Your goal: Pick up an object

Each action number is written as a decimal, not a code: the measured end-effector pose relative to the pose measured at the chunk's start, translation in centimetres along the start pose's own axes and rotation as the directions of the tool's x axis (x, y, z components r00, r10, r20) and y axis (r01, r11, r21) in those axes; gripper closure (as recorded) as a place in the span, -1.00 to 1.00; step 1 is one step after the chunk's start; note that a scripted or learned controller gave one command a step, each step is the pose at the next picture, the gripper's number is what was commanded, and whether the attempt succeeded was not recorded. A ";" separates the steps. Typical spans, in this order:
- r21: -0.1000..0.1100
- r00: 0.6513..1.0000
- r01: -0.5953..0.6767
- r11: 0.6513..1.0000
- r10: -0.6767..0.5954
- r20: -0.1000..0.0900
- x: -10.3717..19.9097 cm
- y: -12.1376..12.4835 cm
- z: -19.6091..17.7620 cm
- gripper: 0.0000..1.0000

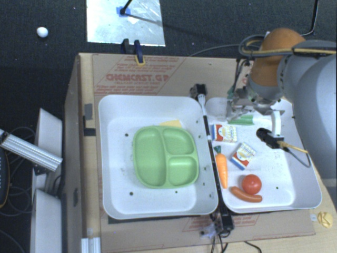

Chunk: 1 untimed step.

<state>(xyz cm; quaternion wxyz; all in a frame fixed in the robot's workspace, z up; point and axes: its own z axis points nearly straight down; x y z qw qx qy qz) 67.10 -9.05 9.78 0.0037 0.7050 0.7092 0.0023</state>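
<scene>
Pretty even overhead light, white bins [121, 115] look a bit blown out, foil sheet [125, 13] glares near the bench's far edge, whole shot's kinda soft and grainy.

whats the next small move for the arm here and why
Probably a short straight descent onto the green item. The gripper sits at the far end of the right bin, just above that green piece, with nothing visibly between its fingers. The carrot, tomato and sausage lie farther off, toward the near end.

The grey arm [308, 83] (orange-banded wrist) holds its tool [243, 109] low.
</scene>
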 end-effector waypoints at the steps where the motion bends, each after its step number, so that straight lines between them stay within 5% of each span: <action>1: 0.000 1.000 0.000 1.000 0.000 0.000 0.0 0.0 0.0 -1.00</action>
